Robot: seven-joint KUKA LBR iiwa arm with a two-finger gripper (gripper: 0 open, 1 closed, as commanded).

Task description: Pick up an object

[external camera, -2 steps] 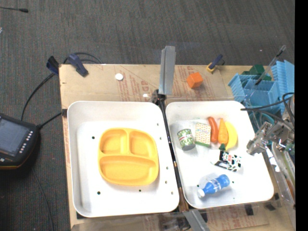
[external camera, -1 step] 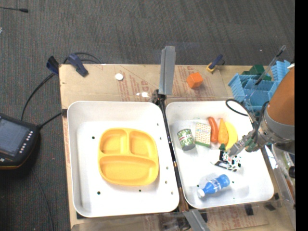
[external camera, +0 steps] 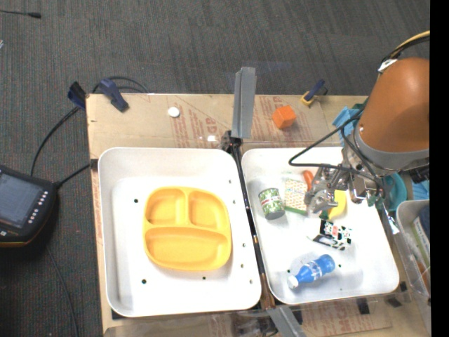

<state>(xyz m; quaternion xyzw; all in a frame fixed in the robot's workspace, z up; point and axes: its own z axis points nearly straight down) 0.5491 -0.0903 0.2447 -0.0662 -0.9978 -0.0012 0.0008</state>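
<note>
Yellow tray (external camera: 187,229) in L bin (external camera: 112,188); can (external camera: 271,203), bottle (external camera: 311,270) in R bin (external camera: 372,272); hand (external camera: 321,196) state unclear.

The left bin (external camera: 112,188) holds a yellow divided plate (external camera: 187,229) near its middle. In the right bin (external camera: 379,272), a small green-labelled can (external camera: 271,203) stands near the left wall, a blue bottle with a white cap (external camera: 312,270) lies toward the front edge, and a black-and-white patterned packet (external camera: 334,234) lies between them and the right wall. The gripper (external camera: 324,196) hangs over the bin's back half, above a pale card (external camera: 295,193). An orange block (external camera: 283,116) sits on the cardboard (external camera: 154,121) behind the bins.
</note>
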